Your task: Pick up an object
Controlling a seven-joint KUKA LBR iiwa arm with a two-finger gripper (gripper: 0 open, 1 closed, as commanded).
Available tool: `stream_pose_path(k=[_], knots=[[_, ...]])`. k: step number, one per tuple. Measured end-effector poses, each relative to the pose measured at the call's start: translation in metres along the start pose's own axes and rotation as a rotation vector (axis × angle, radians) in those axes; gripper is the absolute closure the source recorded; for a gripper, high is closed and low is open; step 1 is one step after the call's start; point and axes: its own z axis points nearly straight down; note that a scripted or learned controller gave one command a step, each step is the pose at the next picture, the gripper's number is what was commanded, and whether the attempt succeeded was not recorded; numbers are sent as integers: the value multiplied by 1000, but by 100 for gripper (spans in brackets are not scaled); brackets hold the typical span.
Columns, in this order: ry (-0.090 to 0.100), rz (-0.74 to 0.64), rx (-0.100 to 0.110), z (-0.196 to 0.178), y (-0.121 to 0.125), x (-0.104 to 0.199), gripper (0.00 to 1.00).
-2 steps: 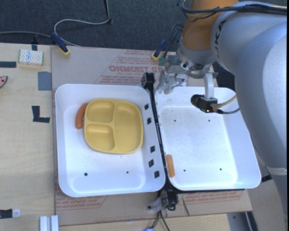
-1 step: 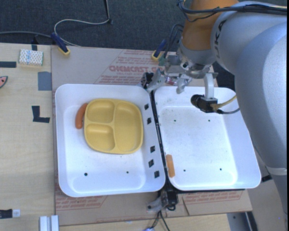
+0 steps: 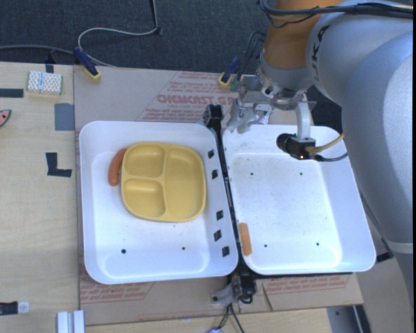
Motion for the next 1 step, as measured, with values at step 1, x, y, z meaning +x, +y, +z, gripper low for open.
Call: stream_pose_path(k=[1], knots=[[-1,0,0,0,0,0,0]])
